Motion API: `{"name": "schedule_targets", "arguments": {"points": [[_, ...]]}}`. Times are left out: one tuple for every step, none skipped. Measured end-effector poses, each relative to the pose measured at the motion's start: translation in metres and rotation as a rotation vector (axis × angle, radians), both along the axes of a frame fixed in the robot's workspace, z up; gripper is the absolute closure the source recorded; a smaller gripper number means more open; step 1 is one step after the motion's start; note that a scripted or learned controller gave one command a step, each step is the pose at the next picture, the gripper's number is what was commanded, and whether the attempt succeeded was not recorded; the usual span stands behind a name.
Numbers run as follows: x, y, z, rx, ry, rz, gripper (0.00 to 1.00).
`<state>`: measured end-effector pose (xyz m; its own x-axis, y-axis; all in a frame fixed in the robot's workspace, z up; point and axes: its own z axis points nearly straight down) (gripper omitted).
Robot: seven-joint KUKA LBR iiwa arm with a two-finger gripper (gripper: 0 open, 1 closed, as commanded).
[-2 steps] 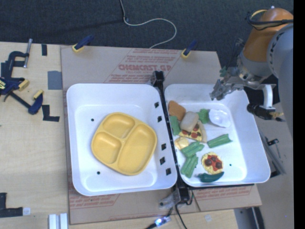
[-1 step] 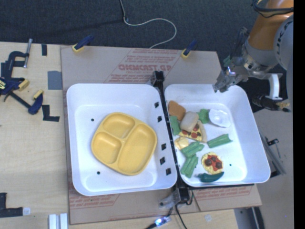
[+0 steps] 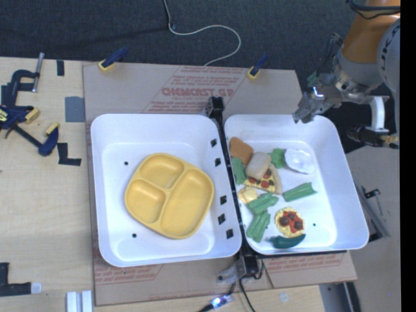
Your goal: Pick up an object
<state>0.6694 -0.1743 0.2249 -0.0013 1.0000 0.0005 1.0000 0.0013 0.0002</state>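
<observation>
The right bin (image 3: 338, 174) holds several toy foods: an orange-brown piece (image 3: 240, 149), a beige piece (image 3: 258, 165), a pizza slice (image 3: 263, 182), green beans (image 3: 298, 192), a round white piece (image 3: 298, 161), a small round pizza (image 3: 289, 221) and a dark green piece (image 3: 286, 242). My gripper (image 3: 303, 114) hangs over the far right rim of this bin, beyond the toys. Nothing shows between its fingers. From this angle the finger spacing is unclear.
The left bin (image 3: 107, 174) carries a yellow divided plate (image 3: 169, 194). Clamps (image 3: 26, 119) lie on the bench at far left. A white cable (image 3: 201, 31) loops behind the bins. A black divider (image 3: 224, 174) runs between the two bins.
</observation>
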Motion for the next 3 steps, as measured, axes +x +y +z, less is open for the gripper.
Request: {"name": "schedule_targets", "arguments": {"points": [[-0.017, 0.049, 0.01, 0.0, 0.002, 0.003, 1.0], [-0.032, 0.1, -0.003, 0.0, 0.004, 0.003, 1.0], [-0.047, 0.153, -0.013, 0.0, 0.004, 0.004, 1.0]]}}
